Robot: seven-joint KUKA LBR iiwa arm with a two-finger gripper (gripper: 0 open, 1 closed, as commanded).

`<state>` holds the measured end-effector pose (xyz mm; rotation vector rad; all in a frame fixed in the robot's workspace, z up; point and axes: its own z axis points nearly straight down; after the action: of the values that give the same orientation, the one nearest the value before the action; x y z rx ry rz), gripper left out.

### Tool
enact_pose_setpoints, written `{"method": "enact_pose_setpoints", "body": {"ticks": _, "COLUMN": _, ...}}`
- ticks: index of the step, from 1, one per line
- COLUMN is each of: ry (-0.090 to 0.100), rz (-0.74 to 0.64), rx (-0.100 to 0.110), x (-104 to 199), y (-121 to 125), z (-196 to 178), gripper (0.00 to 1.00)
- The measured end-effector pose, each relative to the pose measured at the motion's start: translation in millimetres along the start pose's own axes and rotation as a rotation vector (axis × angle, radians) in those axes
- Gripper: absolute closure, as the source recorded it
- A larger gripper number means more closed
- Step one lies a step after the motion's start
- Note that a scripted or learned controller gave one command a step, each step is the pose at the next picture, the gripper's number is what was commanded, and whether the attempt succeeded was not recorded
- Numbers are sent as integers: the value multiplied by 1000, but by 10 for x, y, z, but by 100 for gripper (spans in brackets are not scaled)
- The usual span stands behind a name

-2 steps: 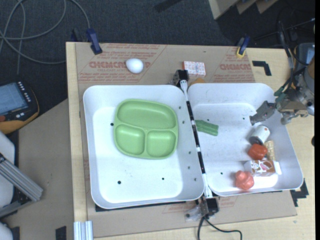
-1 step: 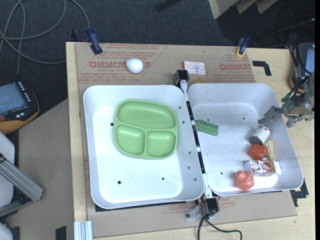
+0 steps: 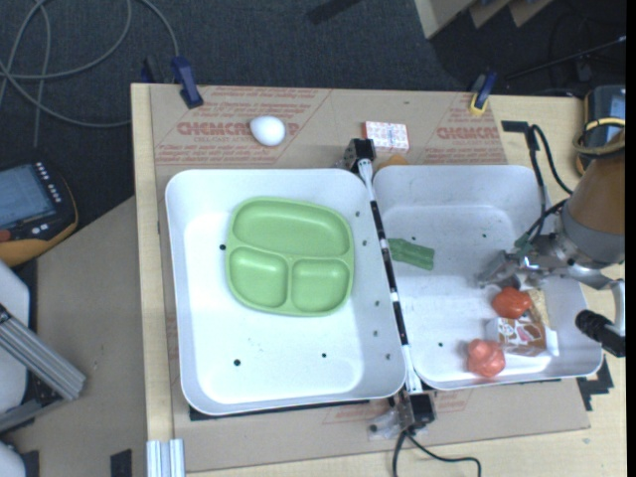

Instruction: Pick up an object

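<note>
- Claw (image 3: 510, 269): low in the right bin (image 3: 447, 192), just above a red ball (image 3: 512, 302); its opening cannot be told.
- Second red ball (image 3: 485, 358): near the front wall.
- Green plate (image 3: 290, 256): in the left bin (image 3: 199, 296).

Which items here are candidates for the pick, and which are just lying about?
Job:
claw in the right bin
red ball
orange ball
packet
green block

Lying about:
green tray in the left bin
white ball
small box
</note>
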<state>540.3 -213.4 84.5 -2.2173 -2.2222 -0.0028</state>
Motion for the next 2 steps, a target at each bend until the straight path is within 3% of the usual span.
{"method": "enact_pose_setpoints", "body": {"ticks": 1, "ry": -2, "rz": 2, "rx": 1, "x": 371, "y": -402, "z": 5, "gripper": 0}}
{"method": "enact_pose_setpoints", "body": {"ticks": 2, "ry": -3, "rz": 4, "rx": -2, "x": 366, "y": -395, "z": -98, "gripper": 100}}
